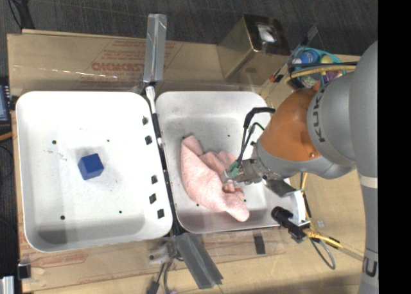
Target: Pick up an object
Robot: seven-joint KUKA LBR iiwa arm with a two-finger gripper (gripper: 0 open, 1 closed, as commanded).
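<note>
A crumpled pink cloth (204,174) lies in the right bin (205,103), stretching from its middle toward the front. My gripper (232,180) is down on the cloth's right side, its tip pressed into the pink folds. A small blue cube (91,165) sits alone in the left bin (38,113), well away from the gripper. The grey arm with its orange band (289,135) reaches in over the right bin's right edge and hides that corner.
A metal divider with black clips (154,158) separates the two bins. A brown box (252,45) and a bundle of coloured cables (314,61) sit behind the right bin. Cardboard lies under the bins.
</note>
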